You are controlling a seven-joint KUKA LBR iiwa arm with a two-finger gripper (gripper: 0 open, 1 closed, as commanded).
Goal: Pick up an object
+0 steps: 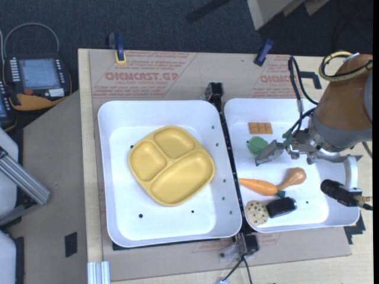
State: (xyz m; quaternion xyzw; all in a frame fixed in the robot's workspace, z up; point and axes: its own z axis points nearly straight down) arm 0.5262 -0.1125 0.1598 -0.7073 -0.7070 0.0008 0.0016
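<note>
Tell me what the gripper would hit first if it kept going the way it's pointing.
Probably the green piece: the gripper points left toward it, right beside it in the right bin. Height above it is unclear.

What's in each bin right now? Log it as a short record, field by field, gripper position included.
left bin: yellow divided plate
right bin: orange waffle piece, green toy, carrot, tan drumstick, spotted cookie, black object
gripper: over the right bin, beside the green toy
arm: reaching in from the right
held object: none visible
</note>
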